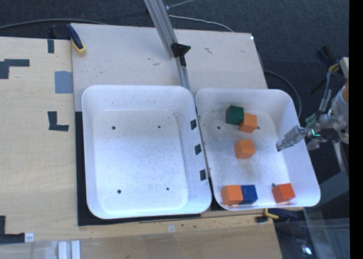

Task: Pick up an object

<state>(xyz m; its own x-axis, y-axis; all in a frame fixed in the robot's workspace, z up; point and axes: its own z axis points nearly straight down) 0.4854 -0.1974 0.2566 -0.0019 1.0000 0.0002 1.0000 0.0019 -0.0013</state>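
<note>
We are looking at the tool (292, 138) as it is hanging over the right rim of the right bin (295, 110), at the edge where the arm is coming in. All the blocks are lying to the inner side of it, toward the bin's middle and away from the arm.

The nearest candidate is the orange block (244, 149), sitting alone and almost level with the tool, with bare bin floor between them. It is a cube, so no long axis is mattering for the grasp. Another orange block (283, 192) is lying nearer the front rim, below the tool. A green block (234, 114) is touching a further orange one (248, 123), farther in and up.

We are seeing nothing between the tool's tips and it is touching no block. Whether it is open or closed we cannot tell; it is too small and blurred.
</note>
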